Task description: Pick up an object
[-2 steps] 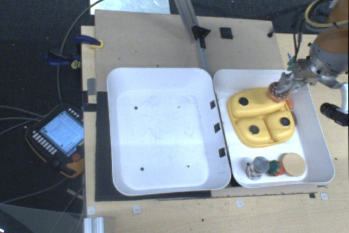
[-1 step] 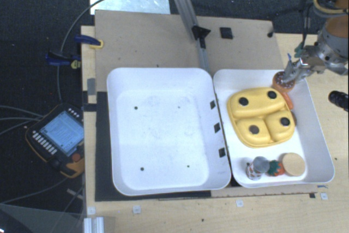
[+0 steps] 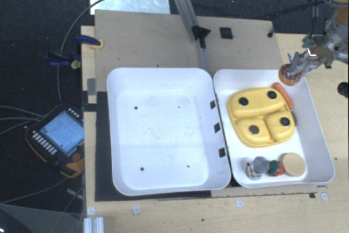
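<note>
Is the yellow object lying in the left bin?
No, the yellow object lies in the right bin, while the left bin shows its bare white floor.

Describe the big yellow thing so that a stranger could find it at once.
Look at the right bin of the two white bins. The yellow thing lies in its middle, a lumpy block with four dark spots on top. It is far bigger than the small items near the front edge.
</note>
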